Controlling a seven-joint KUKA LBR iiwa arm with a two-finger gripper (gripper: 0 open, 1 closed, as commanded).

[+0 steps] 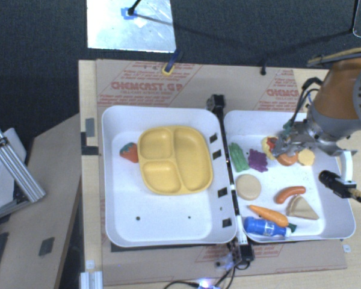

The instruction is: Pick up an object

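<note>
Nearest me, a blue bottle (265, 227) is lying in the right bin (340, 224); my claw (284, 146) is hovering over toys, grip unclear.

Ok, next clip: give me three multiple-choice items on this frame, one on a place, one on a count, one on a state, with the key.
1. Where does the strawberry lie?
A. In the left bin, beside the yellow tray
B. In the right bin, by the carrot
C. Inside a tray compartment

2. How many compartments has the yellow tray?
A. Two
B. Three
C. Four

3. How does the blue bottle rest?
A. Upright
B. On its side at the right bin's near edge
C. Lifted by the tool

Key: 1 A, it sits on the white floor of the left bin against the tray's left rim; 2 B, two above and one below; 3 B, it lies flat below the carrot, far from the tool.
</note>
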